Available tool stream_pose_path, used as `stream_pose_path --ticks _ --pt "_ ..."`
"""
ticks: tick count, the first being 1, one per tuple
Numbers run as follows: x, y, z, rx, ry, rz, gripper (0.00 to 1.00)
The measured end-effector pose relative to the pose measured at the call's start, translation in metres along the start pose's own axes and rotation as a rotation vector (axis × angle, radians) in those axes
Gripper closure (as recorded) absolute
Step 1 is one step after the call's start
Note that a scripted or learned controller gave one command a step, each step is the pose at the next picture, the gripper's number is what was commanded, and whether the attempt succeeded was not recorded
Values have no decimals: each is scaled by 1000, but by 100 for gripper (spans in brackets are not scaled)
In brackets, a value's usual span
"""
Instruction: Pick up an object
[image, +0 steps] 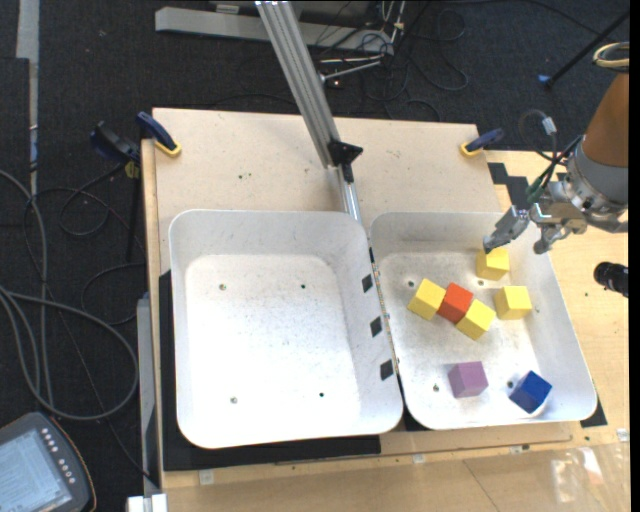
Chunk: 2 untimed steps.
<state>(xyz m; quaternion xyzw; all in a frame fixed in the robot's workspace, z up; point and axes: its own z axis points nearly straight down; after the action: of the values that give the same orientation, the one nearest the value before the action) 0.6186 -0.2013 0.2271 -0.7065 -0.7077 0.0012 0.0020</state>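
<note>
Six blocks lie in the right bin (570, 350); gripper (522, 232), fingers spread and empty, hovers beside the farthest yellow cube (492, 263), lining up a grab.

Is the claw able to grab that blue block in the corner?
Probably yes. The blue block sits alone near the right bin's front rim, nothing on top of it. The claw is over the bin's far side. The rim close by might crowd it.
</note>
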Motion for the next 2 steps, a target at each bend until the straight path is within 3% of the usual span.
stream_pose_path --ticks 1,2 --pt "0 1 -3 -3 -2 -2 0" --pt "-5 1 42 0 -1 2 0"
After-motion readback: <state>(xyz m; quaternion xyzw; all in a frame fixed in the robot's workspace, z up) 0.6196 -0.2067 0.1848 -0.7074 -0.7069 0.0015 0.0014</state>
